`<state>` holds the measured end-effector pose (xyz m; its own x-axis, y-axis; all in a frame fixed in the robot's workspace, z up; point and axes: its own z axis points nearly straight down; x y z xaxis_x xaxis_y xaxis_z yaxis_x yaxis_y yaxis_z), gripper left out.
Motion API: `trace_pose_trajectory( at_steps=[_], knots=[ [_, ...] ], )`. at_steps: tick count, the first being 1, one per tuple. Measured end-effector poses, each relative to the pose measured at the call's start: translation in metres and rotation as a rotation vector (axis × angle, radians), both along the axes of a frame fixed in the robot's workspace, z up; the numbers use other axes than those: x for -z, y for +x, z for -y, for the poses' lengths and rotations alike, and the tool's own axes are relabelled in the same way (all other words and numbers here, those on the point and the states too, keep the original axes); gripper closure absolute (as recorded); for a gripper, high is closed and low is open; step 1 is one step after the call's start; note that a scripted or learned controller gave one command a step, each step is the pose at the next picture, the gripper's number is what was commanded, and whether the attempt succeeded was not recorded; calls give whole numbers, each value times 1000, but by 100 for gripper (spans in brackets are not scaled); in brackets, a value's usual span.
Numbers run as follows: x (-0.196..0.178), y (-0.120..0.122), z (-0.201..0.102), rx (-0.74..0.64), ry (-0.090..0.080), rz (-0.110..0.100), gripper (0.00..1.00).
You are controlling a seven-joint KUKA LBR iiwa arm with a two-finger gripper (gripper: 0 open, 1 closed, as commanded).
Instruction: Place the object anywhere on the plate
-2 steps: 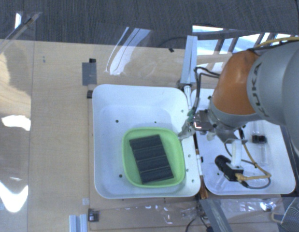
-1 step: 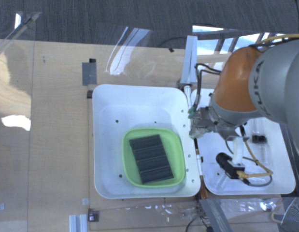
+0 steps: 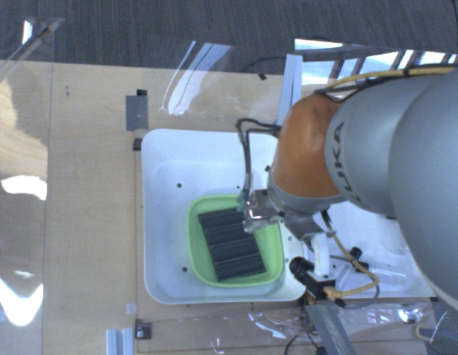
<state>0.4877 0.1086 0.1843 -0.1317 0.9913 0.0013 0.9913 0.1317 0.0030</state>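
You see the grey arm (image 3: 376,146) with its orange band (image 3: 306,150) reach in from the right over the white bin (image 3: 166,198) on the wooden counter (image 3: 81,213), its wrist hanging above the right edge of the green plate (image 3: 199,217). The dark ridged object (image 3: 230,244) lies flat on that plate, slightly askew, filling most of its middle. The claw (image 3: 252,211) sits just at the object's upper right corner, but you cannot tell how wide it stands, since the wrist hides it.
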Motion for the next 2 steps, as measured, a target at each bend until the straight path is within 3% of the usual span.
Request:
trace_pose_trajectory(
  at_steps=[1, 2],
  knots=[
    [0, 0, 0, 0, 0, 0, 0],
    [-20, 99, 24, -121, -1, 3, 0]
  ],
)
